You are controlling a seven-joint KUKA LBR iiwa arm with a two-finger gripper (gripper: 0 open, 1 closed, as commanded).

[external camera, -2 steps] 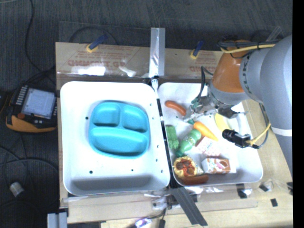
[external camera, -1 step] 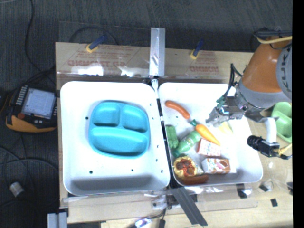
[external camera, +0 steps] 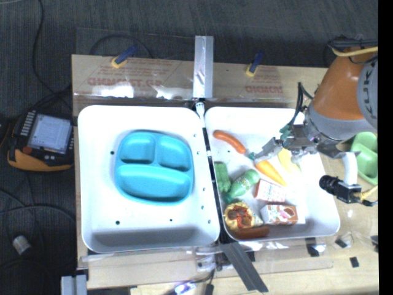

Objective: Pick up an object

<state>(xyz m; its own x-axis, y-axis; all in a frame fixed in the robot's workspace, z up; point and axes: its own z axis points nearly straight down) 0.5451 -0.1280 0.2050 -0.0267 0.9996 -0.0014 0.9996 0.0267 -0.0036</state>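
The claw (external camera: 277, 150) hung with fingers spread just above the carrot (external camera: 270, 169) in the right bin (external camera: 319, 221), gripping nothing.

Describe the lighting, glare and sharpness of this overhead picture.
Camera view: even, bright light, so the white bins look slightly washed out; glare streaks on the clear sheet behind them; soft shadow under the blue tray; the dark floor stays dim. The toy food is fairly sharp, while the gripper over the carrot is a little soft.
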